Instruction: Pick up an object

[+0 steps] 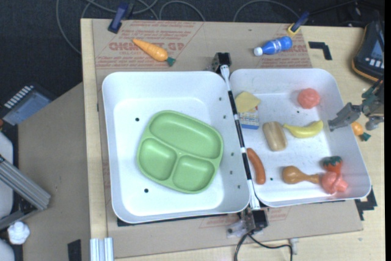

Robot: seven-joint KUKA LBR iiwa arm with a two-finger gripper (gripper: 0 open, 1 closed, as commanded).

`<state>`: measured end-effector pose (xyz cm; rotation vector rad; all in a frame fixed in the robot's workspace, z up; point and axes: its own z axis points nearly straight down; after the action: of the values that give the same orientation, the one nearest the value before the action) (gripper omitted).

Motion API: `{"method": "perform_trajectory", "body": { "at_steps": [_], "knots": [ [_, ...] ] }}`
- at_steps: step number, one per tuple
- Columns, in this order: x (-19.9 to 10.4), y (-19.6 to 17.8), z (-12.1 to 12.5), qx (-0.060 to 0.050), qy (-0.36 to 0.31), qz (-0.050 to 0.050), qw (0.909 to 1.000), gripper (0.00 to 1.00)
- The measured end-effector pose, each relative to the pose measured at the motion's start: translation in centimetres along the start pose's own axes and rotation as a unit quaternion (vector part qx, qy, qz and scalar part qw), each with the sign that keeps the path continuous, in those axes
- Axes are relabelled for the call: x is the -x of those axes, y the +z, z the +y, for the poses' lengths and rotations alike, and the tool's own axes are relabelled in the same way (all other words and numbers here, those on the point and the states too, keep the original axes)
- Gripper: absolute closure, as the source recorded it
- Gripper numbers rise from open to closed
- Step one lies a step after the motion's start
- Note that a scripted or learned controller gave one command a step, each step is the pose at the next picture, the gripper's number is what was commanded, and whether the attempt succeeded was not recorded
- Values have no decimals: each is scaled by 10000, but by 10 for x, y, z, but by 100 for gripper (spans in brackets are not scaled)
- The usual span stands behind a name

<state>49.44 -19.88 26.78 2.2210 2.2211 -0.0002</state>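
Fingers (347, 117) spread apart over the right bin's (278, 77) right rim, just beside the banana (303, 129), gripping nothing

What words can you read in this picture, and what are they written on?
"CHICK... GR...": big red letters on the cardboard sheet behind the bins, partly hidden by the toy carrot; the rest is too blurred to read.
Blue bottle: its label is too small to read.
Small box in the right bin: print too blurred to read.
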Motion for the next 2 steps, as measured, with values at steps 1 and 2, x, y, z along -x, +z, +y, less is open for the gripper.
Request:
{"method": "perform_trajectory", "body": {
  "at_steps": [1, 2],
  "knots": [
    [24, 165, -17, -25, 2, 16, 10000, 0],
    [-88, 179, 53, 7, -17, 10, 10000, 0]
  ]
}}
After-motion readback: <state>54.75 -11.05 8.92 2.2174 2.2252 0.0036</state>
